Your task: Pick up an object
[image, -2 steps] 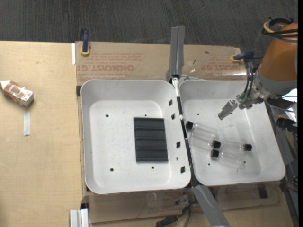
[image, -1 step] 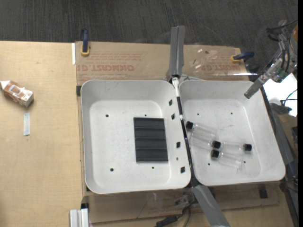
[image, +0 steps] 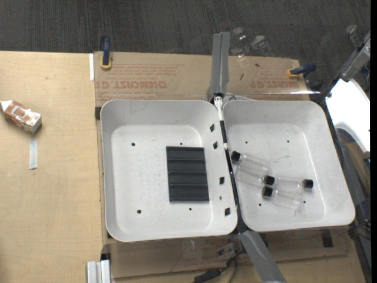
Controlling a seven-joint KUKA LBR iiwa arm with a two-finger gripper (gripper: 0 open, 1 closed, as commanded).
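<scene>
A black ribbed rectangular block point(image: 187, 174) lies flat in the middle of the left bin point(image: 118, 217). Several clear plastic vials with black caps lie on their sides in the right bin point(image: 330, 158). One vial point(image: 248, 166) is near that bin's left wall. Two more vials point(image: 266, 185) lie close together at the centre. Another vial cap point(image: 307, 184) sits further right.
A small orange and white box point(image: 22, 117) and a white strip point(image: 33, 155) lie on the wooden bench at the far left. Clamps point(image: 105, 53) point(image: 300, 71) pin the cardboard behind the bins. A white and grey machine part point(image: 353, 102) stands at the right edge.
</scene>
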